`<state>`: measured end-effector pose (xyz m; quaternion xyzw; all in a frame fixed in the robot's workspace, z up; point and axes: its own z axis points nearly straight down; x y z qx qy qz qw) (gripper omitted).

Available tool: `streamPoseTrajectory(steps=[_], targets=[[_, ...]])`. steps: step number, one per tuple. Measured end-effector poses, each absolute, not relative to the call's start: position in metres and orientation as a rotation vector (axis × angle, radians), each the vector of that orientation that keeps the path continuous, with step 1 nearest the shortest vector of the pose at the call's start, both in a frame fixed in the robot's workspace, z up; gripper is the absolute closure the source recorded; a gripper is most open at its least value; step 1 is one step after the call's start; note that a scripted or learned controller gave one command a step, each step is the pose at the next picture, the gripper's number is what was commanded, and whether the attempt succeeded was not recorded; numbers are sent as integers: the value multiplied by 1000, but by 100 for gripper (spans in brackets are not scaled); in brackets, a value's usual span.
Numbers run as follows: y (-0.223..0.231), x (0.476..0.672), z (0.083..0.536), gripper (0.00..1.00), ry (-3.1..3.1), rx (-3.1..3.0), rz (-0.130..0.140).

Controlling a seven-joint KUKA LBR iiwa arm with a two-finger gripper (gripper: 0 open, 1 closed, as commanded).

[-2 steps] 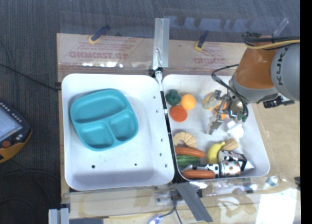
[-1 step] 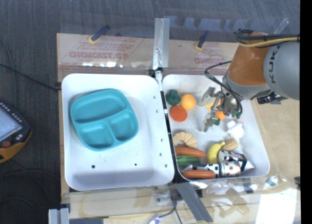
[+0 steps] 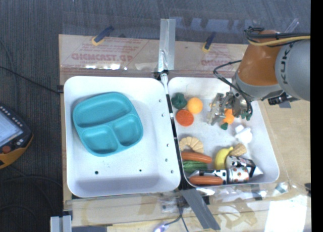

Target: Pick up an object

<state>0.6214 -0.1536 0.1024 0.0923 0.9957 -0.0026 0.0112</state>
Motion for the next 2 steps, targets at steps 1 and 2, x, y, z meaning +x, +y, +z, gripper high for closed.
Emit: streamPoseTrajectory(steps=[1,2], targets=[[-101,633,201,100,3108,421,1],[-195,592,140,100,3140,-44,-2]])
